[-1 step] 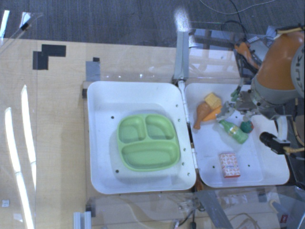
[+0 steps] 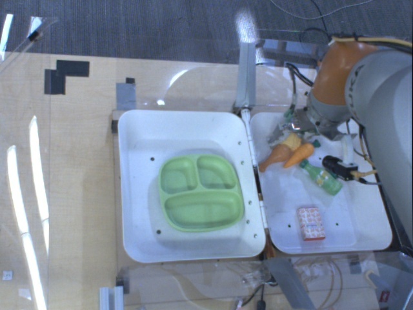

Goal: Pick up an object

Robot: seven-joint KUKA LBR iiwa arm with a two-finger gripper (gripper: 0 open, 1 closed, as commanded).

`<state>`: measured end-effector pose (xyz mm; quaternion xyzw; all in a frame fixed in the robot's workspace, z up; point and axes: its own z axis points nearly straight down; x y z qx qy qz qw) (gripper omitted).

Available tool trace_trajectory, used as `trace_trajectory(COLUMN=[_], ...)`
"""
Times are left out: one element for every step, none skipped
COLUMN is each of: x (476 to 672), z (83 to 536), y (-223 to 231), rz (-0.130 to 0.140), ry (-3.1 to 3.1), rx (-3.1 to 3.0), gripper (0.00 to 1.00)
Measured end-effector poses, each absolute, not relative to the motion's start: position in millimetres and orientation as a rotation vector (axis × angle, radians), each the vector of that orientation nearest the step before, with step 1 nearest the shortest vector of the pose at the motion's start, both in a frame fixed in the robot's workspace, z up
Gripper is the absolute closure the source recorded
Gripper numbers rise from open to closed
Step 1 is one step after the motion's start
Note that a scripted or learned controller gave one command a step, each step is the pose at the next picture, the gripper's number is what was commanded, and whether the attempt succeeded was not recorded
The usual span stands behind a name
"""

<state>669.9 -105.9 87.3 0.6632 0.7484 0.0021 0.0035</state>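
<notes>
Orange carrot (image 2: 299,155) is seen lying just below the gripper (image 2: 292,125) in the right bin (image 2: 361,237) — long axis slanting down-left — while the jaw state cannot be told.

Green three-compartment tray (image 2: 201,192) lies in left white bin (image 2: 132,173); wooden counter (image 2: 64,192), dark floor (image 2: 129,18) behind.

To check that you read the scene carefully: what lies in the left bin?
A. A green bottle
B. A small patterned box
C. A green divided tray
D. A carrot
C: the green divided tray sits alone inside the left bin, while the other listed items lie in the right bin.
</notes>
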Motion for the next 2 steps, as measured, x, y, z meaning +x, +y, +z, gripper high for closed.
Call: trace_trajectory(x=[672.1, 670.9], z=[100, 188], y=[-104, -45], rz=[0.012, 0.01], ry=[2.348, 2.477], rx=[2.069, 1.92], gripper=[1.0, 1.0])
